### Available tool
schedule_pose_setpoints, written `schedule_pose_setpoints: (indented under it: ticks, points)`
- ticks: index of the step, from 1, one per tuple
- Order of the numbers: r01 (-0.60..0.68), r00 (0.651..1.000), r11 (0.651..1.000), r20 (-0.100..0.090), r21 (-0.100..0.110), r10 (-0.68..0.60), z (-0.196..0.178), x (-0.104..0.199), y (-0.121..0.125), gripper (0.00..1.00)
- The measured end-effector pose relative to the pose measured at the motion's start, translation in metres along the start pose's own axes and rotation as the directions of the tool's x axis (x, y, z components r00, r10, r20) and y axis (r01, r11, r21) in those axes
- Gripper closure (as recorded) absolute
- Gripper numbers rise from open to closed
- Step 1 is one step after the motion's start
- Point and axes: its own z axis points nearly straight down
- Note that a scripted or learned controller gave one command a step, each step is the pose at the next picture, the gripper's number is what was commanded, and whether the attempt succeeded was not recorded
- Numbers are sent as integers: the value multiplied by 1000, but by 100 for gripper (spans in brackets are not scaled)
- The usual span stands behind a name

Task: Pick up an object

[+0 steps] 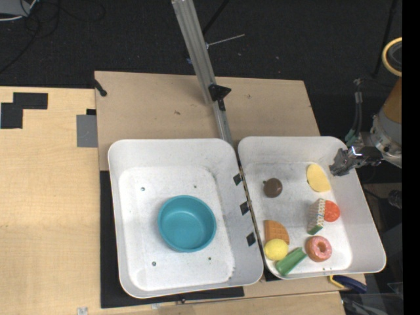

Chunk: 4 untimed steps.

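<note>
The right bin holds several small toy foods. A yellow oval piece lies near its right wall, and a brown ball sits in the middle. Lower down are a red and white piece, an orange wedge, a yellow ball, a green piece and a pink doughnut. My gripper hangs at the bin's right rim, just right of the yellow oval piece, with nothing seen in it.
The left bin holds a teal bowl. A metal rail slants down from the top to the gap between the bins. The arm enters at the right edge. Light wooden boards lie left and behind.
</note>
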Motion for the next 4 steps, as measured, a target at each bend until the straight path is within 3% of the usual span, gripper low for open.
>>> schedule_pose_setpoints:
  ticks: [1,4]
  points:
    - [1,1000,1000,-1,6,-1,16,0,0,100]
    - [4,1000,1000,-2,5,-4,21,151,39,100]
